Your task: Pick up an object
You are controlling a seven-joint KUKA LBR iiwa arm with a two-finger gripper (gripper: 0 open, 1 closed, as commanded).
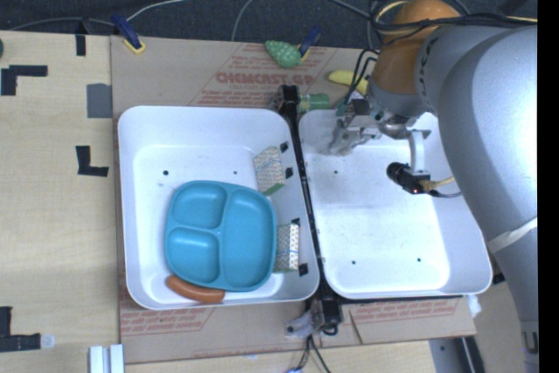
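Observation:
The left bin holds a blue divided plate, with an orange sausage lying at its front edge. A speckled tan packet with a green bit beside it lies behind the plate near the divider, and a patterned packet sits to the plate's right. My gripper hangs low over the back left corner of the right bin, close to the divider. I see nothing in it.
The grey arm and its orange band cover the right side of the view. Behind the bins on the cardboard lie a green object and a yellow object. Cables run across the dark floor at the back.

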